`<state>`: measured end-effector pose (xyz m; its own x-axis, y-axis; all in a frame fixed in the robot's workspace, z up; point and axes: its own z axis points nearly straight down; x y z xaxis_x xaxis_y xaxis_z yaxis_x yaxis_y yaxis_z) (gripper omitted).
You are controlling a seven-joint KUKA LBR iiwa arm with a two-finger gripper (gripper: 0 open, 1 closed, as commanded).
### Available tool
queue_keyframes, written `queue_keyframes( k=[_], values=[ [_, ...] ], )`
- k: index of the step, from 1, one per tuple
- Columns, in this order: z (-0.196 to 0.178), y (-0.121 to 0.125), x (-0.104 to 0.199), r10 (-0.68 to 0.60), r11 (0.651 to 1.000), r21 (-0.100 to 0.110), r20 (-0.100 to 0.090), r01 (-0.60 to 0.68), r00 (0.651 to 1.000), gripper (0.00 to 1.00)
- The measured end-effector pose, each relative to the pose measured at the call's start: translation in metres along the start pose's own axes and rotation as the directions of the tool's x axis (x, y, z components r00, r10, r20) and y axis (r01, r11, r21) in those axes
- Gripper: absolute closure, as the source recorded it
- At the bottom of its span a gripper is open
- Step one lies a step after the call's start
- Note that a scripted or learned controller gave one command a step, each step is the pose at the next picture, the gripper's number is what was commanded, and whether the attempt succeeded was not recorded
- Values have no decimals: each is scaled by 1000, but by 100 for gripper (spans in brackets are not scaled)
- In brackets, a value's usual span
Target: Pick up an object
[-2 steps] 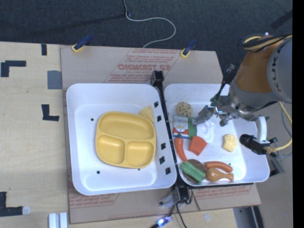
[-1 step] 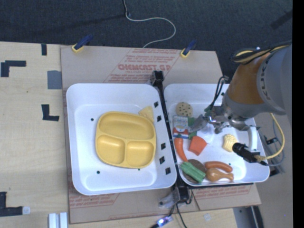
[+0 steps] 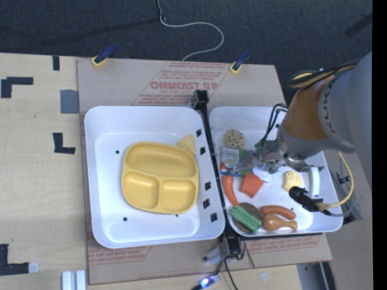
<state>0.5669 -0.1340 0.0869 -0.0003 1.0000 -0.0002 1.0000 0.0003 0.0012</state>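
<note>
Divided plate (image 3: 160, 177) in left bin (image 3: 97, 162); toy foods (image 3: 266, 213) in right bin (image 3: 329, 222).

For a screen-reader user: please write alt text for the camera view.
The arm's end effector is low in the right white bin over toy food: a cookie, carrot and sausage. The left white bin holds a yellow divided plate.

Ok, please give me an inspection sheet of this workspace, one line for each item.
Surface: cardboard sheet under two white bins, left bin, right bin.
Job's things: toy foods in right bin: carrot, cookie, corn, sausage.
Clutter: yellow divided plate in left bin.
Grippers: gripper low in right bin; fingers unclear.
Cables: white cord on dark floor.
Surroundings: two clips, left clip, right clip, on the cardboard's far edge.
</note>
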Motion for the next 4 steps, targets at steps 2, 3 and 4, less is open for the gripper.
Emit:
queue_keyframes(
  k=[2, 3, 4],
  values=[
    [-75, -1, -1, -1, 1000, -1, 1, 1, 1000, 100],
    [-118, -4, -1, -1, 1000, -1, 0, 1, 1000, 100],
    [-138, -4, 0, -1, 1000, 1, 0, 1, 1000, 100]
  ],
)
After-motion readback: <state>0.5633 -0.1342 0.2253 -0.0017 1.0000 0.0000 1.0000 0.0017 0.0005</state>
